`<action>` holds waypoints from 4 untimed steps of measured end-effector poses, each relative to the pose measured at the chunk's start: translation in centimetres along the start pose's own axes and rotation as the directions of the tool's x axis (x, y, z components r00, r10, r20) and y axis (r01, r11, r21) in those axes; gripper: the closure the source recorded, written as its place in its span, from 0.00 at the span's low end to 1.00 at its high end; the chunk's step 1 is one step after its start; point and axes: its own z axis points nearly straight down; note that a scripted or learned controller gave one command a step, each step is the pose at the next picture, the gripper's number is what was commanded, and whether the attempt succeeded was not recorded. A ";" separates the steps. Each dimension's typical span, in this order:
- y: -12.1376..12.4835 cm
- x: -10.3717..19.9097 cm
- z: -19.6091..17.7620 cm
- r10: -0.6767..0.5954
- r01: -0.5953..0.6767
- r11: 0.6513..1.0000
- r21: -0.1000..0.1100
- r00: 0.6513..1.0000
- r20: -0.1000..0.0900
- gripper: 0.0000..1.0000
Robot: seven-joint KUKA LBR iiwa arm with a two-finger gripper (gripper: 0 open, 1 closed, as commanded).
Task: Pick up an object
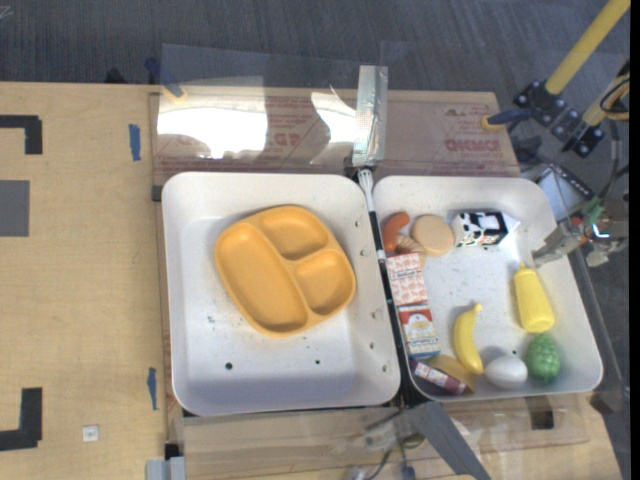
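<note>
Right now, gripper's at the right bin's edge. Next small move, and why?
Probably ease the gripper down and slightly toward the bench's near edge, onto the yellow cylinder. It is the nearest item, just below the fingertips in the camera view, and lies apart from the banana and green ball, so the right bin leaves room around it.

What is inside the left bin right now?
The left bin holds one thing: a yellow divided plate with three compartments, lying flat near the middle. Dark specks dot the bin floor around it. Whatever lies under the plate is covered and cannot be seen.
</note>
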 end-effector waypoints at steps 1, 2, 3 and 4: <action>0.1 0.1 4.1 0.426 -0.426 0.905 0.005 0.905 0.000 0.00; -3.4 5.5 8.3 0.792 -0.792 0.611 0.008 0.611 0.003 0.00; -4.5 10.6 -0.8 0.966 -0.966 0.257 0.001 0.257 -0.001 0.00; -3.3 6.2 1.6 0.976 -0.976 0.219 -0.001 0.219 0.005 0.00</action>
